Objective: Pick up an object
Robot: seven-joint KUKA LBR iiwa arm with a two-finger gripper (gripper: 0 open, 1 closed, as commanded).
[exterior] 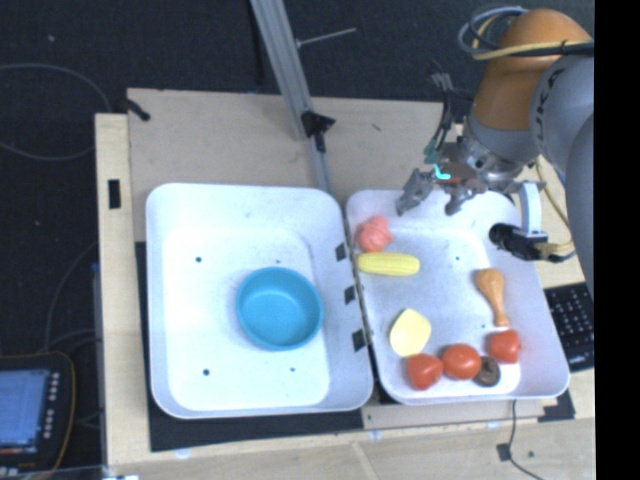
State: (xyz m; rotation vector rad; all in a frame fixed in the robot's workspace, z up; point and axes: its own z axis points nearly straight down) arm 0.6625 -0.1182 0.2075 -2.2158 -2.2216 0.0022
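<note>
— Bins first: how are they lying?

— Two shallow white plastic bins with rounded corners are sitting side by side on the pale wooden bench (230,133). The left bin (180,218) is holding one smooth, round blue bowl (279,307), slightly toward 5 o'clock of its middle. The right bin (450,258) is carrying all the small toy food.

— Which pieces, and where?

— Taking the right bin's middle as the dial: a lumpy pink piece (374,234) is lying at 10 o'clock, and just below it a long yellow corn cob (388,264) with a ribbed surface is lying across. A pale yellow wedge-like piece (409,331) is resting at 7 o'clock. Along the 6 to 4 o'clock rim, three glossy red tomato-like rounds (461,360) and a small dark brown knob (487,372) are crowding together. A tan drumstick shape (492,292) is lying at 3 o'clock.

— And the gripper?

— The gripper (434,197) is hanging over the right bin's 12 o'clock edge, its two dark metal fingers spread apart — nothing is sitting between them. The grey arm with its glossy orange band (528,43) is rising behind it.
</note>
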